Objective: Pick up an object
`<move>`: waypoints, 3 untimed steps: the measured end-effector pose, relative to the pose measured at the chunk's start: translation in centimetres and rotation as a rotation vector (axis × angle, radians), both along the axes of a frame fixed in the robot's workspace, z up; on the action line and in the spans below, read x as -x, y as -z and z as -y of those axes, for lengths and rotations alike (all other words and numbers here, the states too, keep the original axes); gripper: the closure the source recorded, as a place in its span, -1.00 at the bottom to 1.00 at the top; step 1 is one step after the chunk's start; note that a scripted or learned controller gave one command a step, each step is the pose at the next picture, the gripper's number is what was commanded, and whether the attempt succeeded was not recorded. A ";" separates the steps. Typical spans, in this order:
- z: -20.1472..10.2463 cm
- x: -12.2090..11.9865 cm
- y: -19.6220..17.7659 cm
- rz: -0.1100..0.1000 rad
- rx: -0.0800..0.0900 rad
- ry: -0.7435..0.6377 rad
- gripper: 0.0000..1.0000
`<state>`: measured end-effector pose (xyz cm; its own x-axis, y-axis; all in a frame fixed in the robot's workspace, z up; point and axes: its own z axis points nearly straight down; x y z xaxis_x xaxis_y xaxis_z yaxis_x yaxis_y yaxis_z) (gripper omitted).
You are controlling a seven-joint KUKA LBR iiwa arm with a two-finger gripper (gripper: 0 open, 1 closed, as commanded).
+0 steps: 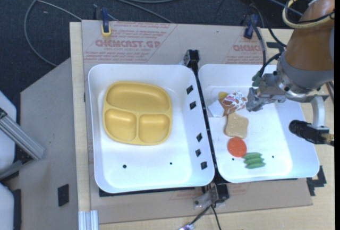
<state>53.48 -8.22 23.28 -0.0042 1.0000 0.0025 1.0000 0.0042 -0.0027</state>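
Observation:
In the right bin [287,133] lie a red-and-white wrapped item [232,100], a tan slice of bread [237,126], a red tomato-like disc [237,146] and a green bean pod [254,160]. My gripper [254,102] hangs low over the right bin's upper middle, just right of the wrapped item and above the bread. Nothing shows held by it.
A yellow three-compartment plate [137,112] sits in the left bin [106,170]. A black divider [199,117] with clips runs between the bins. Blue clamps [105,20] hold the cardboard at the back. A black fixture [311,131] juts over the right bin's right side.

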 end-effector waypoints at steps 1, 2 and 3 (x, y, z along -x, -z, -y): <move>-4.3 1.2 -0.1 0.000 -0.001 0.000 1.00; -9.4 1.0 0.0 0.001 -0.001 -0.002 1.00; -14.7 1.9 1.2 -0.002 0.000 -0.001 1.00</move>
